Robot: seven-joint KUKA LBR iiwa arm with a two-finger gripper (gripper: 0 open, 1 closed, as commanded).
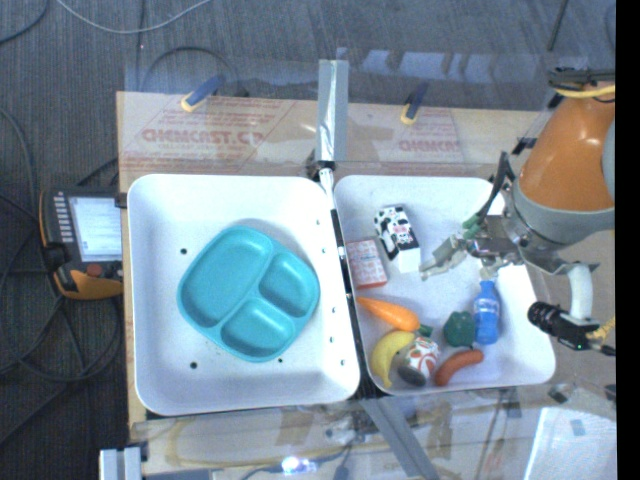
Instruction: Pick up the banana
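The banana (388,354) lies curled in the right bin's (520,373) near-left corner, its long axis running roughly up the frame, down and left of the claw (447,257), which hangs apparently spread and holding nothing above the bin's middle.

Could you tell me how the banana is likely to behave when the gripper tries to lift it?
The banana looks like a smooth, curved toy, so it may slip or swivel between fingers. It lies against the bin's near wall, touching the carrot and a small ball, so neighbours would probably shift. The gripper hovers up-bin.
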